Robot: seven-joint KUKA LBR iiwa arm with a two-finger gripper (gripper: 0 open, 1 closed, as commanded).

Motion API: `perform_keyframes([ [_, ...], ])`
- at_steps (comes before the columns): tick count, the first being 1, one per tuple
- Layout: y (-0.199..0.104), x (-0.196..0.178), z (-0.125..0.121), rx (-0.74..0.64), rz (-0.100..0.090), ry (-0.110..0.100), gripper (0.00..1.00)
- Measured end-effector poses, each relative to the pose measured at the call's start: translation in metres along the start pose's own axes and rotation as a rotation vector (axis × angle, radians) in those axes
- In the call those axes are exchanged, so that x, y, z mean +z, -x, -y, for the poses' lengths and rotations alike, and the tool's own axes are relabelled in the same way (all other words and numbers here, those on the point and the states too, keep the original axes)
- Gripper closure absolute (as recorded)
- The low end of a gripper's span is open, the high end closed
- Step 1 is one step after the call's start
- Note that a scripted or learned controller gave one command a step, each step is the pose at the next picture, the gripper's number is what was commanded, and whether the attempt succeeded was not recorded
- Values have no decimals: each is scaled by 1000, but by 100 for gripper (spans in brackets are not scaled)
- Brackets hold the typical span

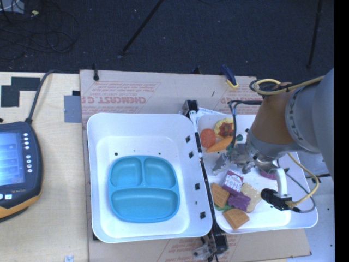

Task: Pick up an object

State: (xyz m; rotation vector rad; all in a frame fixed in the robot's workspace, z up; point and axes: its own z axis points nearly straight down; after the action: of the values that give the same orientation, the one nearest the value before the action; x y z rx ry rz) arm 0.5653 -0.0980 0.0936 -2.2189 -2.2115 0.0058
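From where I stand the gripper [235, 162] hangs low in the right bin [305, 214], whether parted or closed I cannot tell, just above the purple-and-white packet [233, 181], probably light and crinkly, best pinched across its narrow sides.

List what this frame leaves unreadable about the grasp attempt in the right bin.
- Gripper: its fingers sit under the wrist, blurred and small in the camera view; open or shut cannot be told.
- Right bin: its upper right part is covered by the arm.
- Toy pile: the pieces overlap, so their edges run together.
- Pink item: mostly hidden behind the wrist.
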Motion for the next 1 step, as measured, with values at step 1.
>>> perform_keyframes([
  [1, -13, 8, 65, -1, 3, 6, 0],
])
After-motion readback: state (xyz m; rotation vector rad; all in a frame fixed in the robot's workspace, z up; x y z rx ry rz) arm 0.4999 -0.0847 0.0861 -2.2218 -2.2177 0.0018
